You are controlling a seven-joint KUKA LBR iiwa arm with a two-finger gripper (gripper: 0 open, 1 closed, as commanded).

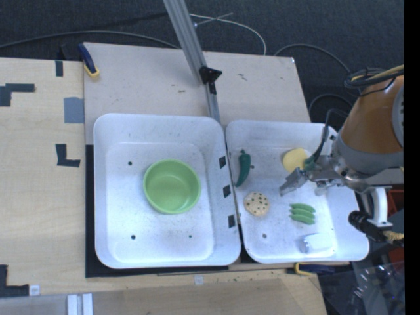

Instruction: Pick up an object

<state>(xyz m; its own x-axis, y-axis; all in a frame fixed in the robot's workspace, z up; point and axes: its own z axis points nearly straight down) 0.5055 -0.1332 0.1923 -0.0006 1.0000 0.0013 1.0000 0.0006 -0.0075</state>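
The yellow object (294, 157) lies in the right bin (275, 133) near its far right side, roundish, its long axis not discernible. The gripper (293, 181) hangs just beside and below it, over the bin floor; whether it is open or closed cannot be told. A green pepper (243, 167) lies lengthwise toward the bin's left wall.

bowl (172, 186): showing light green, sitting in the white left bin (111, 176)
pepper (243, 167): showing dark green, left of the gripper (293, 182)
round piece (294, 157): glowing yellow, just above the grey gripper
cookie (256, 204): looking tan with dark specks, down-left of the gripper
pea pods (302, 212): showing bright green, just below the gripper
small block (315, 243): looking white against the white right bin (262, 136)
arm (374, 133): wearing an orange band over grey
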